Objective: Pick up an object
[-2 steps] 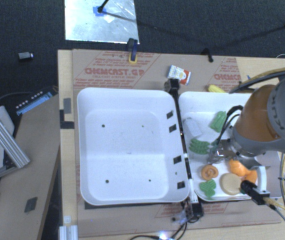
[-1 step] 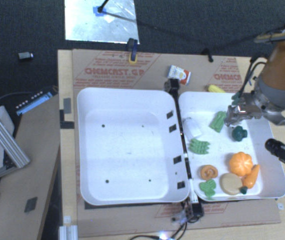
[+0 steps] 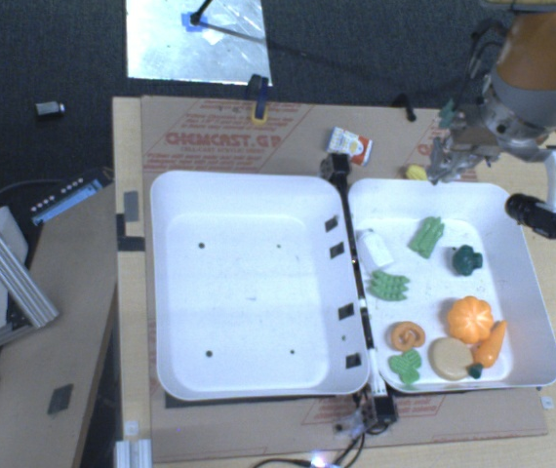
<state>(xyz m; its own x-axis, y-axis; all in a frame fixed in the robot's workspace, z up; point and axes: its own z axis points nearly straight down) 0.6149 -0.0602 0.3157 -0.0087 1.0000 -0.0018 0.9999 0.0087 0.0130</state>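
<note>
Evidently poised for a descent, the jaws (image 3: 441, 169) hang above the right bin's (image 3: 527, 261) far rim (their opening is indiscernible), objects like the orange pumpkin (image 3: 468, 318) lying nearer.

Two bins sit side by side on the counter (image 3: 132, 291). The toy foods lie in the right bin (image 3: 527, 261), pumpkin (image 3: 468, 320) beside carrot (image 3: 493, 342).

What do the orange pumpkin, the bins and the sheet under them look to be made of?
The orange pumpkin looks like moulded plastic toy food: even colour, smooth ribbed surface with a slight sheen. The right bin and left bin seem thin, glossy white plastic, with rounded formed rims. The sheet under them looks like brown corrugated cardboard, matte, with red printed lettering.
</note>
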